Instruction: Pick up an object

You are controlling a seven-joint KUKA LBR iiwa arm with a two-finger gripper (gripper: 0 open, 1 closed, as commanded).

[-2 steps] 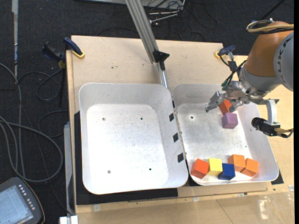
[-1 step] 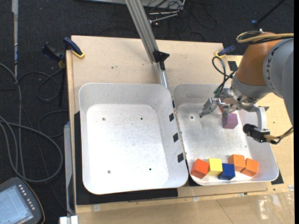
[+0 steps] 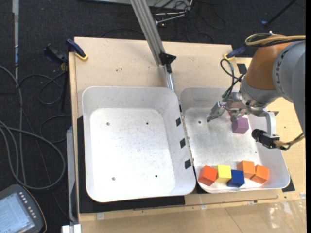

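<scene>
The gripper [image 3: 228, 109] hangs over the right bin [image 3: 204, 130] near its far edge, fingers spread apart, gripping nothing. A purple block [image 3: 240, 125] sits just beside it. Along the bin's near edge: orange blocks [image 3: 209, 174], a yellow block [image 3: 224, 171], a blue block [image 3: 237, 178].

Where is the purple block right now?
The purple block is in the right bin, toward its back, just under the gripper. It sits apart from the orange, yellow and blue blocks lined along the bin's front edge.

robotics lab — test bench [image 3: 121, 62] | floor cables [image 3: 29, 130] — pendant [image 3: 17, 212]
</scene>
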